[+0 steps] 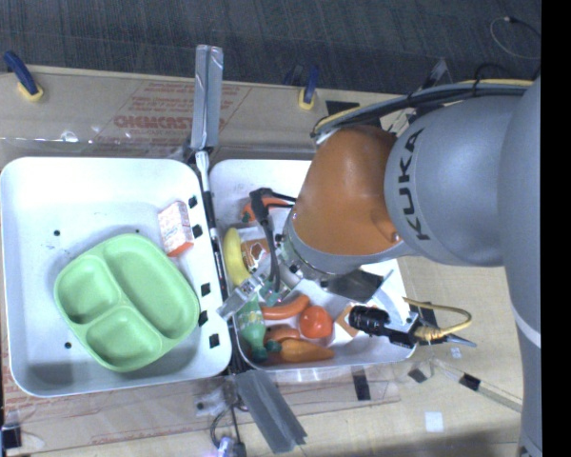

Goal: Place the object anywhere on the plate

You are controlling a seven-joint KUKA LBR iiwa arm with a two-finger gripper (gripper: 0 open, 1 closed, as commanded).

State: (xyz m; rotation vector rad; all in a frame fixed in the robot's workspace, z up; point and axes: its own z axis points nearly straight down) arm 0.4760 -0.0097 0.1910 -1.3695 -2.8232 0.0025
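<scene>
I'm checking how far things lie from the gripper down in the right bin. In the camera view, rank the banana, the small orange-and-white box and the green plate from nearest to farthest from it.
Measured from the gripper:
1. Banana, just up and left of it, in the right bin.
2. Small orange-and-white box, across the divider in the left bin.
3. Green plate, farther left, judged by its middle.

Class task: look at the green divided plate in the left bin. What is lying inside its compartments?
The green plate shows three bare compartments, fully visible. A small orange-and-white box lies beside its upper edge, on the left bin floor.
</scene>
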